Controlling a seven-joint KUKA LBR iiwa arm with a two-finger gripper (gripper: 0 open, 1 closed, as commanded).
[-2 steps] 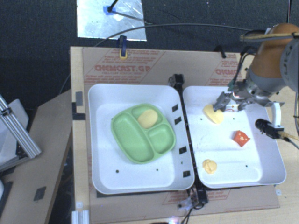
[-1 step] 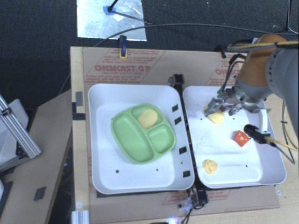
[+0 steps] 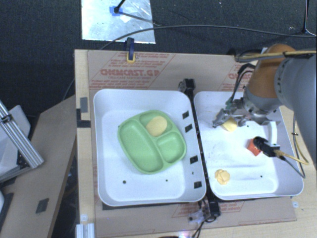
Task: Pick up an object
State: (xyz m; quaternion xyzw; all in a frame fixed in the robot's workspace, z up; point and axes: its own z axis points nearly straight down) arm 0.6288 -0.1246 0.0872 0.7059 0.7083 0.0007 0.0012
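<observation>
Plate [image 3: 143, 155] in left bin [image 3: 111, 182], ball [image 3: 157, 126] on plate, lump [image 3: 222, 176] in right bin [image 3: 262, 182]

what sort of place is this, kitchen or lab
Probably a robotics lab bench, not a kitchen: a grey robot arm reaches over two white bins set on a printed cardboard sheet.

Grey arm [image 3: 297, 81] — orange band [image 3: 265, 76], silvery tool [image 3: 231, 119]

Smooth green plastic tray [image 3: 143, 152] in a matt white plastic bin [image 3: 114, 182] (brown paper-faced board [image 3: 158, 66] underneath), rough dark carpet [image 3: 39, 24] around.
</observation>
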